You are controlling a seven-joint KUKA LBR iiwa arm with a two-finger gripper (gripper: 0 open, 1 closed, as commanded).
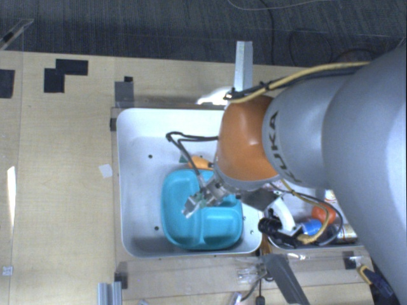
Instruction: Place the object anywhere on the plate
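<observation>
The gripper (196, 203) hangs low over the blue plate (202, 211), which lies directly beneath its fingertips. Whether the fingers are spread or closed cannot be told. An orange object (200, 163) lies just beyond them.

1. We see a glossy turquoise-blue plastic plate (203, 224) in the shallow white bin (137, 170).
2. We see a small orange object (200, 163) at the plate's far edge.
3. The grey arm (343, 132) carries an orange band (245, 142).
4. The bench (57, 170) is pale tan with black square marks (63, 74).
</observation>
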